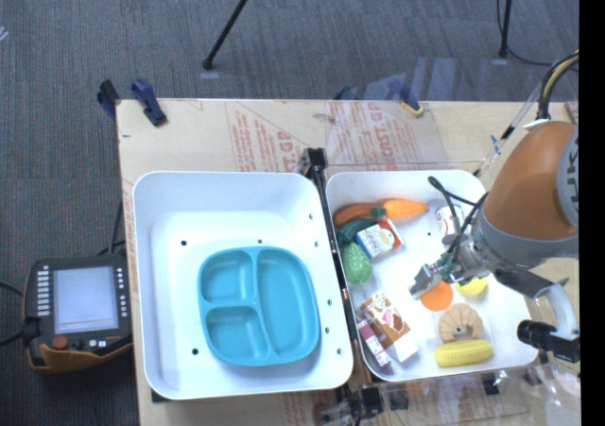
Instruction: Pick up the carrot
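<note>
Carrot (pixel 395 210) lies apart from hand (pixel 430 278).

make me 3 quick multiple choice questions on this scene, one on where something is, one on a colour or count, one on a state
1. Where does the carrot lie?
A. on the blue plate
B. in the right bin, near its far edge
C. on the floor

2. How many compartments has the blue plate?
A. two
B. three
C. five

3. Where is the gripper in relation to the carrot?
A. apart from it, over the orange round piece
B. closed around it
C. over the left bin

Answers:
1 B, the carrot rests by the right bin's far wall.
2 B, three sections show.
3 A, the gripper hangs nearer the bin's middle.
</note>
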`<state>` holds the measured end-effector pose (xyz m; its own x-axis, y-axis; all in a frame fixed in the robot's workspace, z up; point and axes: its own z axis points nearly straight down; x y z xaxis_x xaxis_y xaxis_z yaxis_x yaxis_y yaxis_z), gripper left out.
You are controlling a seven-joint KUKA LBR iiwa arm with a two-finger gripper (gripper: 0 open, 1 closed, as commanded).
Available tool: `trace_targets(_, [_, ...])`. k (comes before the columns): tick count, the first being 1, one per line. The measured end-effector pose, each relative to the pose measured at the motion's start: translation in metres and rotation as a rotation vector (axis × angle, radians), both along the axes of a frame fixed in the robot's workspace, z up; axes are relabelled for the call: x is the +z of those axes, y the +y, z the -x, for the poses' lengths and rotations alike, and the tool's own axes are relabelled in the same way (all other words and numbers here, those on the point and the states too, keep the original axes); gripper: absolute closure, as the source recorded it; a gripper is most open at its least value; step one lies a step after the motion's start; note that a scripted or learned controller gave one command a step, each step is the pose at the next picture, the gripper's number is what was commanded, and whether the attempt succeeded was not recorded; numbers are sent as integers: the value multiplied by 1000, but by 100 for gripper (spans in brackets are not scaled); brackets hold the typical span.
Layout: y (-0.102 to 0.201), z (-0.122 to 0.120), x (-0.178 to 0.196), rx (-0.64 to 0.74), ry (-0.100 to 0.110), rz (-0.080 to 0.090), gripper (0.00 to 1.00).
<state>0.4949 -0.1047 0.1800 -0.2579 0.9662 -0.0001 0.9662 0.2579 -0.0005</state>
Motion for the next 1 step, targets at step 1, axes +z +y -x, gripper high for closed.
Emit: trace_targets(1, [3, -53, 41, -322, 2, 1, 100])
